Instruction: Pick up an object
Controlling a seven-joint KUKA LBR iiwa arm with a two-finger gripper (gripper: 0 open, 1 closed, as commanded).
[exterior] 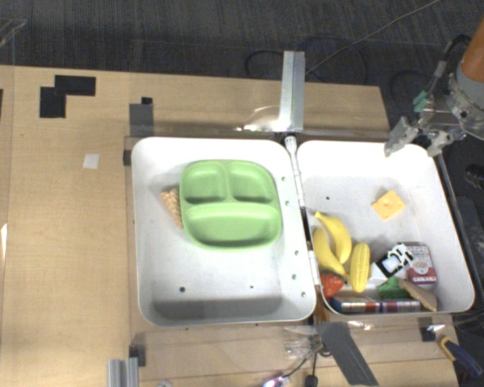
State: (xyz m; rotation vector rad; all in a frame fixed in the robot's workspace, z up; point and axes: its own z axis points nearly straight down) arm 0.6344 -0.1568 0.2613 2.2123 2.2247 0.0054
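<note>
My gripper [413, 138] hangs over the far right corner of the right bin [347, 168], its two fingers spread apart with nothing between them. Below it in that bin lie a yellow cheese wedge [388, 205], a bunch of bananas [332, 243], a corn cob [360, 266], a small red and white carton [420, 264], a black and white toy [394, 260], a red item [332, 284] and a marker [375, 305]. The gripper is well apart from all of them.
The left bin [153, 289] holds a green divided plate [229, 202] with a brown cracker-like piece [172, 206] at its left edge. A metal post [293, 91] stands behind the seam between the bins. Cables run across the dark floor beyond.
</note>
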